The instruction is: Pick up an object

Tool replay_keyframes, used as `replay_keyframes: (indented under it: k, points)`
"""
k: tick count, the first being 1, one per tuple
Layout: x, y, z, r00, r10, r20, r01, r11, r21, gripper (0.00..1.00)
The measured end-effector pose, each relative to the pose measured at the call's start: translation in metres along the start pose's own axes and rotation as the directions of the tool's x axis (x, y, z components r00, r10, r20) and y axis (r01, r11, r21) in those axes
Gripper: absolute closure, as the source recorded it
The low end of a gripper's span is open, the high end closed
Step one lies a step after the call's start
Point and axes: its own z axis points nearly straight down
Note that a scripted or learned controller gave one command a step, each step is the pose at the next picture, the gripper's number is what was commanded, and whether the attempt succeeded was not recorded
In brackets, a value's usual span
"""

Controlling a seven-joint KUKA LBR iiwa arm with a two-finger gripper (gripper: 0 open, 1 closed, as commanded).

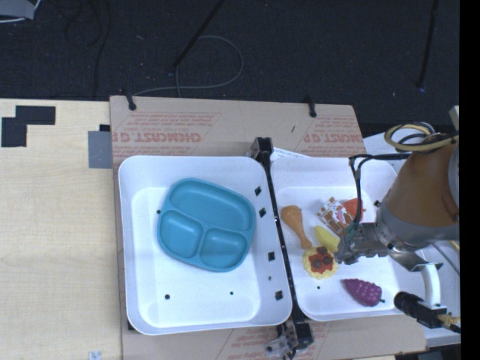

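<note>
Arm low over the right bin, gripper among the toy food.

The arm [424,193] reaches in from the right, wrist tilted down; the gripper [346,252] sits just right of the yellow tart [320,263]; its opening I cannot tell, nor anything held. Beside it lie a drumstick [295,223], a yellow piece [326,238], a patterned block [334,212]; purple grapes [363,292] rest nearer the front wall; the right bin [315,172] has bare floor at the back; the left bin [142,276] holds a blue tray [206,224], with room around it.
</note>
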Motion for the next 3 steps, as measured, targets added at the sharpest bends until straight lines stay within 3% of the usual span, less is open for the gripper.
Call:
replay_keyframes:
  k: [2,3]
  points:
    - [0.005,-0.001,-0.085,1.0,0.0,0.001,0.0,1.0,-0.001,1.0]
    - [0.054,0.014,-0.09,1.0,-0.003,-0.001,0.003,1.0,0.004,1.0]
